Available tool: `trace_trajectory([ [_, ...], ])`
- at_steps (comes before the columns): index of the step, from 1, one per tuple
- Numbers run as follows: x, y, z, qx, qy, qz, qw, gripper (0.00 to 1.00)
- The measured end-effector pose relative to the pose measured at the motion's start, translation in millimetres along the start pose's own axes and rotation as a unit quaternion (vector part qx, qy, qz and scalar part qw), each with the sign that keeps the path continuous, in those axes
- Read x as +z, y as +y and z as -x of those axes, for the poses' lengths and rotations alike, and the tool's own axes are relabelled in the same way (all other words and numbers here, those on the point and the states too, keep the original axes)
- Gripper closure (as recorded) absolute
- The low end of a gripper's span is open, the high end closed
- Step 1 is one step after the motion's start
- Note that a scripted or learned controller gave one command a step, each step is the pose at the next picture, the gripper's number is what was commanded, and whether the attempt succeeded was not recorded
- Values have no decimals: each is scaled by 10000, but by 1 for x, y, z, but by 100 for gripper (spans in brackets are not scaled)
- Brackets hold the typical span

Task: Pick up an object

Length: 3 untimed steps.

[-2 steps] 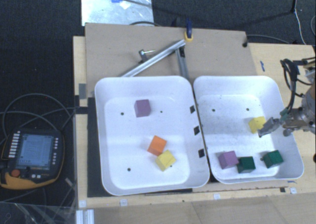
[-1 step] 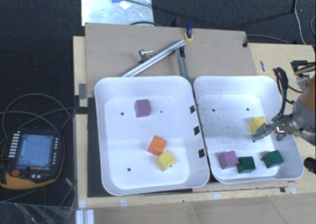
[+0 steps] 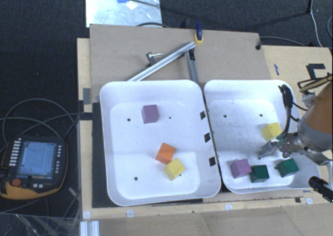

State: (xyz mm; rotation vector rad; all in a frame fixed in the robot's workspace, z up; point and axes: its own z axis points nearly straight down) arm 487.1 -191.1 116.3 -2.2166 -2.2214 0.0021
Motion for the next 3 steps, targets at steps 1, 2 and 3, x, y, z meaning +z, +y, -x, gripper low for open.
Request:
trace_trajectory([
  [1,-13,1,1,-10,-17,33,10000,100],
  [2,-69,5,-9,-20,-19,54,10000,100],
  [3,-113,7,-9,-18,-22,55,10000,100],
])
